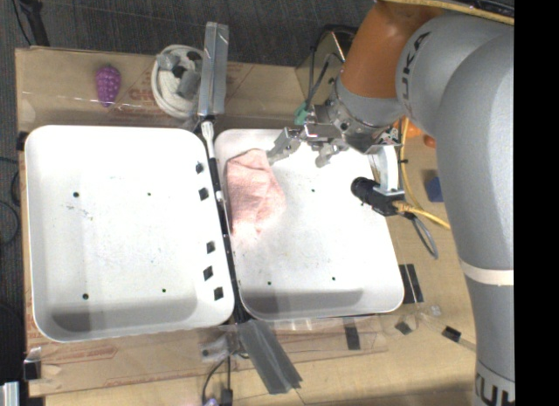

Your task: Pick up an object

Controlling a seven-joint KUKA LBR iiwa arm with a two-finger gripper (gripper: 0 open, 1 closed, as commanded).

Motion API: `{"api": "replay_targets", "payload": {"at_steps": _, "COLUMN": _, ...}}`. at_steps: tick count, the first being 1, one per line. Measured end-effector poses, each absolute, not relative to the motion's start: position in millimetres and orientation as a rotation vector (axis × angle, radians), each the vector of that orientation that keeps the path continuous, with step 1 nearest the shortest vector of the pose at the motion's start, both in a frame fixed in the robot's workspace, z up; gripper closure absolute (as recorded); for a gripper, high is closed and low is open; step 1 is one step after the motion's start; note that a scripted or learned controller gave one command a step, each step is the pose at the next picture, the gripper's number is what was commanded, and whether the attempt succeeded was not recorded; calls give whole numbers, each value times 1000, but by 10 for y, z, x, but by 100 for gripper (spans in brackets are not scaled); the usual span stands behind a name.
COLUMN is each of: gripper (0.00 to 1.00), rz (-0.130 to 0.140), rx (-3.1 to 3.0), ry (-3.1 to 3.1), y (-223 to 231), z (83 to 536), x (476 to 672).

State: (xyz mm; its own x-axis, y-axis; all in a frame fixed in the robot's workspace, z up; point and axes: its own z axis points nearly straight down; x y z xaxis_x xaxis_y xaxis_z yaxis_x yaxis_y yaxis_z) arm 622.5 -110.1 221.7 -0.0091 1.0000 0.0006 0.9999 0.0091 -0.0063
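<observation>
Pink cloth (253,190) lies at ten o'clock in my right bin (349,299), against its left wall. My hand (301,151) hovers released just beside it, grasping nothing. Left bin (52,221) alongside.

The arm (454,116) runs out of the picture at the top and bottom edges, so its base is cut off. Its wrist covers the far right corner of the right bin (384,295) and part of the tabletop (61,72) beyond. The claw (301,147) is small and cluttered with cables; whether its 2 fingers are apart or together cannot be told. The pink cloth (253,190) blurs into the bin floor along its near edge. The purple object (107,84) on the tabletop is too small to identify, as is the white coiled item (175,81) beside it.
</observation>
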Motion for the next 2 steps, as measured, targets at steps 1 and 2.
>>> {"api": "replay_targets", "payload": {"at_steps": 1, "gripper": 0, "rz": 6, "rx": -2102, "ry": -2327, "y": -1204, "z": 1722, "x": 6448}}
{"api": "replay_targets", "payload": {"at_steps": 2, "gripper": 0, "rz": -2, "rx": -1932, "ry": -2478, "y": -1469, "z": 937, "x": 6482}}
